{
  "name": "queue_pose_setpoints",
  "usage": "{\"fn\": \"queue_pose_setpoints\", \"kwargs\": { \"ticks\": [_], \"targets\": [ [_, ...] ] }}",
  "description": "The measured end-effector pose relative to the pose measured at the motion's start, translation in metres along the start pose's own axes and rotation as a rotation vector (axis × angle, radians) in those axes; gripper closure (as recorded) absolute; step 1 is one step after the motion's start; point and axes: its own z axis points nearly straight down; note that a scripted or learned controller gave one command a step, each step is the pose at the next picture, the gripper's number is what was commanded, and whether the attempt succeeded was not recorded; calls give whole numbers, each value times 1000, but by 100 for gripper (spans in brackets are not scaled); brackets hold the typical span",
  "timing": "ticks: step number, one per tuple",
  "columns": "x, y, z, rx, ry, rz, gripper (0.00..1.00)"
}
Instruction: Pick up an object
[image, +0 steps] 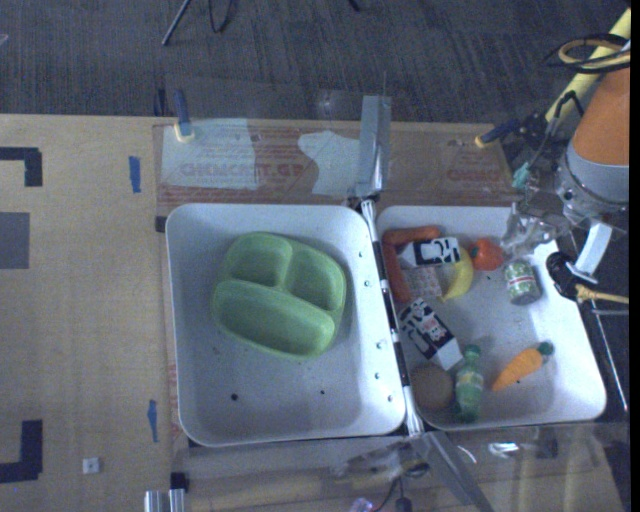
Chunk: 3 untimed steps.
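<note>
While the gripper (527, 232) hangs over the right bin (580, 385), whether it is clenched I cannot tell. Just below it lies a small can (521, 281). Beside the can are a banana (461, 275) and a carrot (521, 366). Far left of the can, the left bin (195, 400) contains a green tray (279, 293).

Green divided tray (281, 292) in left bin (200, 400); blue tape bits (134, 172), seemingly, on bench (80, 330).

Smooth matt green plastic tray (282, 293), glossy white bins (190, 330), pale wooden bench (80, 330).
</note>
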Motion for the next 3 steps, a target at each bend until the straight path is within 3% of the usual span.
{"fn": "queue_pose_setpoints", "kwargs": {
  "ticks": [1,2,3],
  "targets": [
    [-35,-24,130,-2,1,111,100],
    [-20,-28,0,0,0,51,100],
    [-23,-63,128,2,1,111,100]
  ]
}}
